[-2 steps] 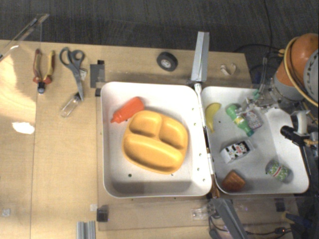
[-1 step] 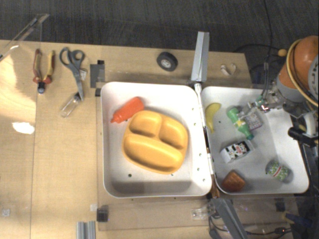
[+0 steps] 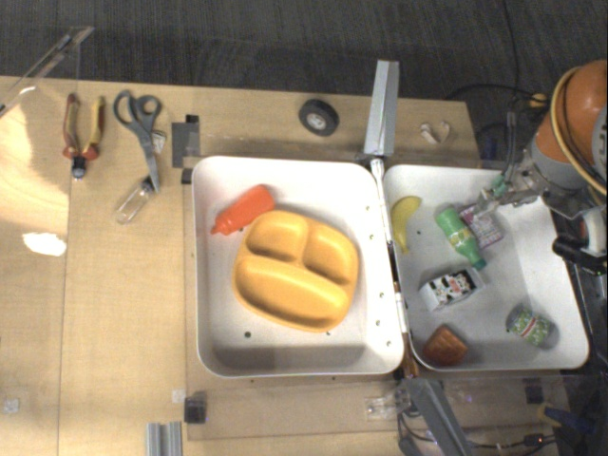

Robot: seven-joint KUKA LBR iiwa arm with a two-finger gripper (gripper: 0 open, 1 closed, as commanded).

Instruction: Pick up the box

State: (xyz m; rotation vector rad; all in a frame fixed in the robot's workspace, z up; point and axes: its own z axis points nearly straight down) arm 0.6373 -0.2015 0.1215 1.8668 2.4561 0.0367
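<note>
From my station I see the arm [image 3: 579, 122] at the far edge of the right bin [image 3: 570, 350], while the left bin [image 3: 204, 255] carries a big yellow tray [image 3: 296, 269] and an orange piece [image 3: 242, 209]. The gripper [image 3: 508, 190] hangs at the right bin's upper edge beside the green bottle [image 3: 459, 233], and I cannot tell whether it is released or clenched. The box [image 3: 450, 288] lies untouched mid-bin, well apart from it, so I judge the whole pick remains to do.
</note>
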